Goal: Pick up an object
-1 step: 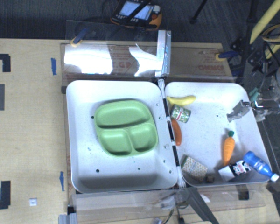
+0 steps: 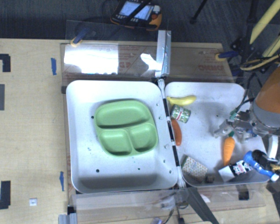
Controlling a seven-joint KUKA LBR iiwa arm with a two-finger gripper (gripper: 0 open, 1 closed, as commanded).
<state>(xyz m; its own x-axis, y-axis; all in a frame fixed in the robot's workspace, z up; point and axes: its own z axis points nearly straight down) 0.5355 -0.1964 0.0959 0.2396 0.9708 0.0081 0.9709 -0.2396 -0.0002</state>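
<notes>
We look down on a pale wooden worktop (image 2: 28, 139) with black corner marks and bits of blue tape, set against a dark carpeted floor (image 2: 60, 3) where a small lit screen device (image 2: 136, 12) lies among stand legs. A clear plastic sheet (image 2: 91, 59) behind the bins throws glare.

Much on the right is hard to read. The grey arm with its orange band (image 2: 270, 99) is cut off by the frame edge, and the metal end effector (image 2: 232, 125) at its tip shows as a blur of grey parts; we cannot tell how its fingers stand. It sits low in the right white bin (image 2: 207, 90), just above the top of a smooth orange carrot-shaped toy (image 2: 228, 150); whether they touch we cannot tell.

That bin is shallow, glossy plastic with rounded corners. Along its left wall lie a curved yellow banana toy (image 2: 181, 100), a small green-and-white printed can (image 2: 180, 114) just below it, and a reddish-orange elongated piece (image 2: 177, 132) below that. Near the front wall we see a patterned grey wedge-shaped piece (image 2: 194, 167), partly lost in shadow, and a white bottle with a dark label and a blue cap (image 2: 245, 167) lying on its side, its cap end near the arm.

The left white bin (image 2: 79, 139) holds a matte light green three-compartment tray (image 2: 126, 127) lying flat near the middle. A metal bracket (image 2: 164, 52) stands upright behind the divide between the bins.
</notes>
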